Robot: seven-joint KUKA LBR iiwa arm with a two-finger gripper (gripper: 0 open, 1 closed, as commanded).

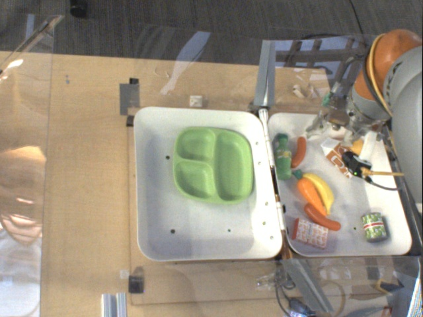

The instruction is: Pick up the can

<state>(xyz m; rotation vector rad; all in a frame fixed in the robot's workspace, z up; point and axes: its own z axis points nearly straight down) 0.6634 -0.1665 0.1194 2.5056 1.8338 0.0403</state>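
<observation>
- Small cylindrical can with green-and-red label: lies on the floor of the right shallow white bin, near its front right corner, not yet lifted.
- Neighbours: glossy toy sausage, orange carrot, yellow banana, well apart from the can.
- Two-finger gripper: at the bin's far edge; its state cannot be told.
- Left bin: green compartmented plastic plate.

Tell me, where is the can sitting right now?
The can stands in the near right corner of the right-hand bin, apart from the other items, with the hot dog and the red packet off to its left.
</observation>
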